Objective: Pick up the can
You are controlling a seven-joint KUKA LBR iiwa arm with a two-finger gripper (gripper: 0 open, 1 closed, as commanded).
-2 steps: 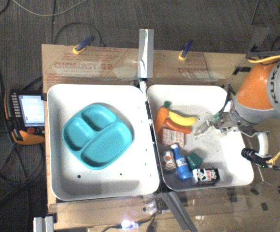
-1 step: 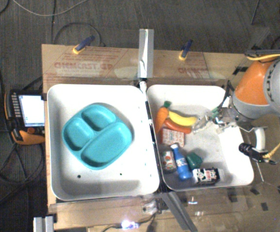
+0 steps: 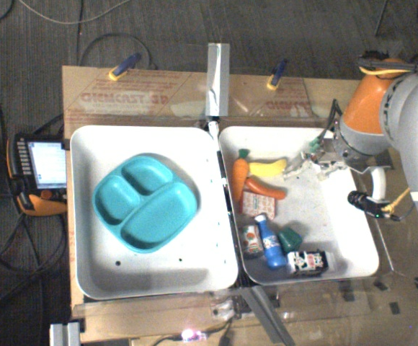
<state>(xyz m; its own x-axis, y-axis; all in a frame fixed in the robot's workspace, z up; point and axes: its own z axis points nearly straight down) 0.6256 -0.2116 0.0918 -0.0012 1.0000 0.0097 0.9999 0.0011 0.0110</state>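
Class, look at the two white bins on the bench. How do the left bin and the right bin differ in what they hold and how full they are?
The left bin holds one large thing, a teal divided plate, lying near its middle. The right bin holds many small items, among them a carrot, a banana and a blue bottle, crowded toward its left wall. The end effector is over the right bin, not the left. Both are shallow and white.

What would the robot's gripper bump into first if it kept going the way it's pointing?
Probably the yellow banana. The gripper points left across the right bin, and the banana lies just ahead of it. Its height above the bin is hard to judge, so it might pass over.
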